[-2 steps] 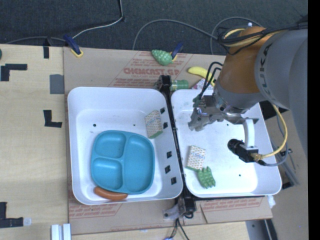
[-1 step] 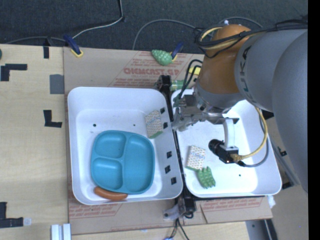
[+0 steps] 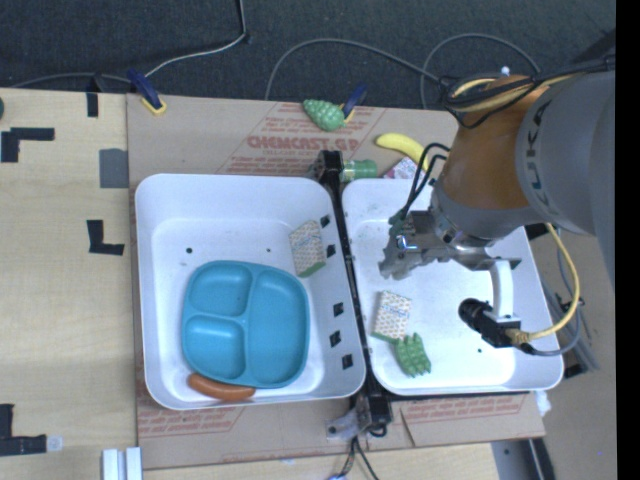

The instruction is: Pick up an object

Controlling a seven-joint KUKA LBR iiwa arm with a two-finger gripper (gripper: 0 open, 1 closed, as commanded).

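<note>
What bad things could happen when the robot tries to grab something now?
1. The gripper hovers over a bare patch of the right bin, so it might close on nothing.
2. The checkered pad and green toy lie touching, so it may push both instead of lifting one.
3. The pad looks flat and may be hard to pinch.

- The cardboard sheet [image 3: 262, 146] lying under the two bins is showing red printed lettering reading "CHEMCAST GP" just behind the left bin.
- More red print is showing on the cardboard's front edge, below the bins, but it is too small to read.
- The arm's grey housing [image 3: 578, 158] is showing partial dark letters, not legible.
</note>
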